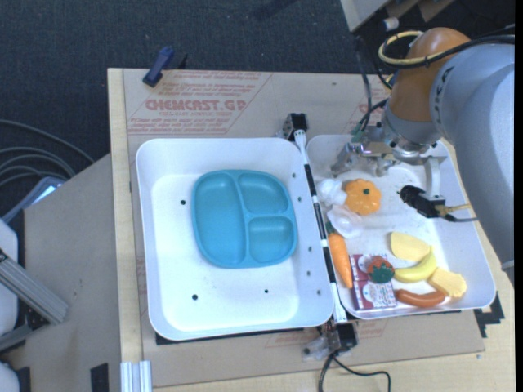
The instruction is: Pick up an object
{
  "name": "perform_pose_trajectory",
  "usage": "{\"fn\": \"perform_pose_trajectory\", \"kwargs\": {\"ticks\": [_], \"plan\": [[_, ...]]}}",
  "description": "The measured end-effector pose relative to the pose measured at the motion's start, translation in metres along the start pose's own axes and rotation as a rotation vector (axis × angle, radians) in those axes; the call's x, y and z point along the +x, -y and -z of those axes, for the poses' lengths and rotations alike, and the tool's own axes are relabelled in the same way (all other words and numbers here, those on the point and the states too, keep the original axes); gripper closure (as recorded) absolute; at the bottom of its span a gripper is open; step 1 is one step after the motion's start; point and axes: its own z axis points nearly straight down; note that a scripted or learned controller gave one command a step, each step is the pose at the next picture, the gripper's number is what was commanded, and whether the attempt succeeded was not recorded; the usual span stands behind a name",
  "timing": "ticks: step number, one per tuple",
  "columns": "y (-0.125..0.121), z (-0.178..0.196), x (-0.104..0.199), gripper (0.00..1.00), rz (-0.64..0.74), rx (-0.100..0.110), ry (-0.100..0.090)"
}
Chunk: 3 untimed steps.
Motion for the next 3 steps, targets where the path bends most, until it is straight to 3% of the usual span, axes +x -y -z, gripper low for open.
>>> {"fn": "perform_pose_trajectory", "kwargs": {"ticks": [2,3], "plan": [[0.000,0.000,0.017,0.00,0.000,0.004,-0.001],[0.000,0.011,0.017,1.00,0.001,0.001,0.000]]}}
